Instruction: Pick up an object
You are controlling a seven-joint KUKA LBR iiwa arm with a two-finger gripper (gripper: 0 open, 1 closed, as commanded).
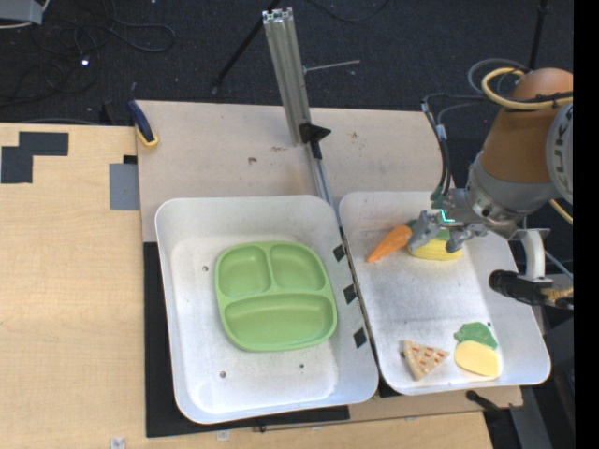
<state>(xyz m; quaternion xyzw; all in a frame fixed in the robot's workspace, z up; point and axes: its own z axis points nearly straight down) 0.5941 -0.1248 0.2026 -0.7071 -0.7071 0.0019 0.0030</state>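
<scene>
In the right bin (421, 316) an orange carrot (387, 244) lies near the far left part, pointing down-left. Just right of it sits a yellow object (436, 248), partly covered by my gripper (440, 227), which hangs directly over it at the bin's far side. Whether the fingers touch or enclose the yellow object is hidden by the gripper body. A pizza slice (424, 357) and a yellow fruit with green leaves (477, 352) lie near the bin's front edge.
The left bin (187, 354) holds a green divided plate (275, 295). A metal post (290, 73) rises behind the bins. The arm (524, 148) comes in from the right above the right bin's far corner.
</scene>
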